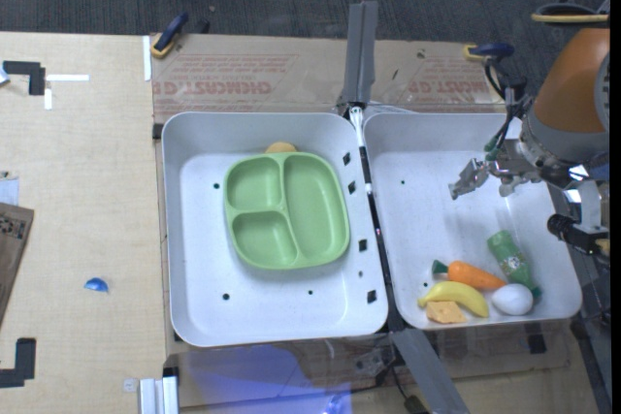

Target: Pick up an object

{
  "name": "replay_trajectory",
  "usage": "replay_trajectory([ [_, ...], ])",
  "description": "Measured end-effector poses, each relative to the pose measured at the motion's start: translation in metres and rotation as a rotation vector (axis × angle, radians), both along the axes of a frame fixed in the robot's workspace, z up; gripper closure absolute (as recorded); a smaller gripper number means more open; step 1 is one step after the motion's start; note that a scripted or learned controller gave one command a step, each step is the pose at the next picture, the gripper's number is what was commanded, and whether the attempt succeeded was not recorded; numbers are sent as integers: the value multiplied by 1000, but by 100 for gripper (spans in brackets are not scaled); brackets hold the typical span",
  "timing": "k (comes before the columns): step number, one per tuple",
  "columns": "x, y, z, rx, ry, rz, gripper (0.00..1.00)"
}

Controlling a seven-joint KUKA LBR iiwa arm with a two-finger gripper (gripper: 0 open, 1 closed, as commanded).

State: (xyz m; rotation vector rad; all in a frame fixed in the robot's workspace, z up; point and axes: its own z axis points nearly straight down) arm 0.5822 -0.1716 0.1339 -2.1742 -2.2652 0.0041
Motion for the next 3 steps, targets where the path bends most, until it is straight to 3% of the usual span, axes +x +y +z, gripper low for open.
replay_trajectory([
  [1,-49,27,-36,2,0,227,0],
  [2,-105,54,-44,3,0,419,0],
  [3,-104,54,-36,3,0,415,100],
])
